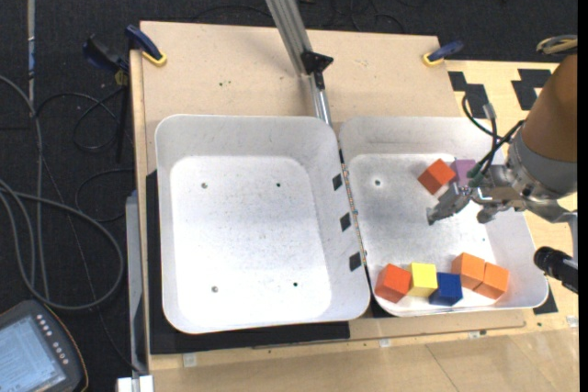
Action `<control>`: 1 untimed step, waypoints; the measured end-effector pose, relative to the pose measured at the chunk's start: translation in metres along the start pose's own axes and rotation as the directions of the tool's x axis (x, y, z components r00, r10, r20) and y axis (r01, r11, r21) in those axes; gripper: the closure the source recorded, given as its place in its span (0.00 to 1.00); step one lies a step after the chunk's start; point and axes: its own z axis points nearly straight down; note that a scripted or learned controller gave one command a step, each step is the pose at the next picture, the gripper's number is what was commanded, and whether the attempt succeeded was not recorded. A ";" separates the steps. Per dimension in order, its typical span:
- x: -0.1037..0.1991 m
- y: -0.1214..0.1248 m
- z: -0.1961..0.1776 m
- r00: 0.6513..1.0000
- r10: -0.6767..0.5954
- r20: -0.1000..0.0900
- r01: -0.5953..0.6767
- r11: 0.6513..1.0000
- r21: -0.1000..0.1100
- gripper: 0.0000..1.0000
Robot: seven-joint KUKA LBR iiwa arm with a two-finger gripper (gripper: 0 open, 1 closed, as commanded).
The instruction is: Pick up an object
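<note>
We see two shallow white bins side by side on the wooden bench (230,69). The left bin (184,225) has a speckled white floor. The right bin (395,234) holds all the blocks. The arm (551,133) reaches in from the right, and its gripper (455,202) hangs over the upper right part of the right bin. The two fingers stand apart in a moderate gap, with one finger (443,207) pointing down and to the left; we see nothing between them. Just above and to the left of the gripper lies an orange block (435,175), tilted, and a purple block (466,169) sits just beside it on the right, partly hidden by the gripper body. We cannot tell whether the fingers touch either block. Along the front wall of the right bin lies a row of blocks: an orange-red block (394,281) at the left, a yellow block (424,277) touching it, a blue block (447,289) next, and two orange blocks (482,274) close together at the right end. This row lies well apart from the gripper.
</note>
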 end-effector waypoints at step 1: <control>0.000 0.001 -0.002 1.000 0.002 0.001 -0.002 1.000 -0.004 0.00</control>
